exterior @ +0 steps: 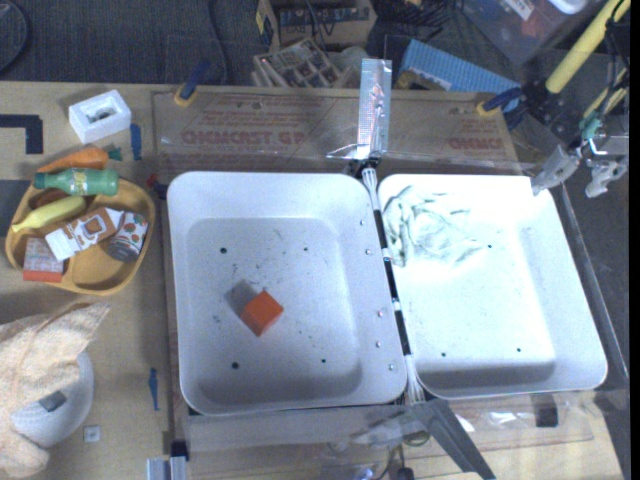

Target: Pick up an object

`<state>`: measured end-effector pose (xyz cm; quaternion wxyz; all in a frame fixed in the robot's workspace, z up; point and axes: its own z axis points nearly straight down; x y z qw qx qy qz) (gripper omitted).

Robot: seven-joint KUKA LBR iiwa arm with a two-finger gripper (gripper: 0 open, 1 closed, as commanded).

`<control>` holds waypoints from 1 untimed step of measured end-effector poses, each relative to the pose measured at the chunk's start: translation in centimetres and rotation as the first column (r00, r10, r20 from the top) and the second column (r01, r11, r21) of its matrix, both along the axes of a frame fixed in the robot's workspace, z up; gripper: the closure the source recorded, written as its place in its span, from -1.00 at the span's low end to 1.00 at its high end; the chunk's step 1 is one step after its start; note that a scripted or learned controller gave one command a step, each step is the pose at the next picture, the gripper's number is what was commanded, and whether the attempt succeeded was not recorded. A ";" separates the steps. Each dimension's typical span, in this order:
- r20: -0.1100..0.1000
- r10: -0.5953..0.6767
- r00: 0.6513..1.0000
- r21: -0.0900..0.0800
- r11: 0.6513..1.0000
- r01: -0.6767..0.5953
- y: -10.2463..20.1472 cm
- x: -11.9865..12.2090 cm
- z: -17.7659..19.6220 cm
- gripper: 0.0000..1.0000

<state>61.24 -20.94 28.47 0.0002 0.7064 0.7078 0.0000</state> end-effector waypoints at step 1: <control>-0.002 -0.205 0.979 0.001 0.979 0.205 6.0 -2.6 -14.4 -1.00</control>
